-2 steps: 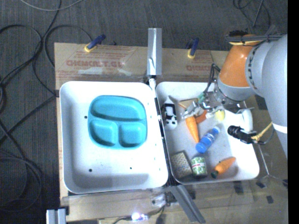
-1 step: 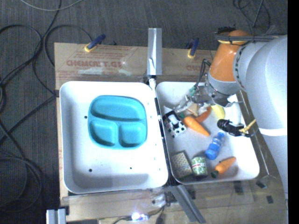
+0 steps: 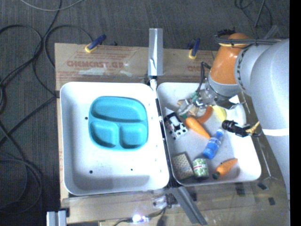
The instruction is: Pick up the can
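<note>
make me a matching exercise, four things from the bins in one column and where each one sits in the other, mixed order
Things:
1. can
2. blue bottle
3. blue divided tray
4. gripper

Places:
A. in the left bin
B. at the far end of the right bin, over the clutter
C. near the front edge of the right bin, beside a mesh-patterned pad
D. middle of the right bin, lying at a slant

Pairs: 1-C, 2-D, 3-A, 4-B

The hand (image 3: 194, 101) blurs among cluttered toys.
</note>
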You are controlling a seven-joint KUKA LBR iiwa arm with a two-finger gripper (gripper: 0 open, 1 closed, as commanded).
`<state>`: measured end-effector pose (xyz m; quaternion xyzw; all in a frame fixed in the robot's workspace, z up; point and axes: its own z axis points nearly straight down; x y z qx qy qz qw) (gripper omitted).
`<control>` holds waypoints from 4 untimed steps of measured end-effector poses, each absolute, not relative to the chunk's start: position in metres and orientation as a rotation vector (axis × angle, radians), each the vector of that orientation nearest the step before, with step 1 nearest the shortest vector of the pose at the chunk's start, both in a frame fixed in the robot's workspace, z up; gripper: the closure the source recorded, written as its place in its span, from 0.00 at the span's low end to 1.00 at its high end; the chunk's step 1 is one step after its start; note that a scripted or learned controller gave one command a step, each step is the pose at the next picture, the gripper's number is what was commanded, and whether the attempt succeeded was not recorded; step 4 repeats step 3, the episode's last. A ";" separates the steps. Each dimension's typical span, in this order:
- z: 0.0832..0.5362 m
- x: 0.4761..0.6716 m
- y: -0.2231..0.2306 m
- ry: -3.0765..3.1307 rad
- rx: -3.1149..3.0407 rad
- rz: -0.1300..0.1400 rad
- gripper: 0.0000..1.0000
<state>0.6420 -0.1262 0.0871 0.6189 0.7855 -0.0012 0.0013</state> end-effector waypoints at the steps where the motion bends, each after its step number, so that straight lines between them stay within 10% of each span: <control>1: 0.159 0.665 -0.207 2.496 1.911 -0.006 0.00; 4: 0.095 0.673 -0.112 2.438 1.959 0.004 0.00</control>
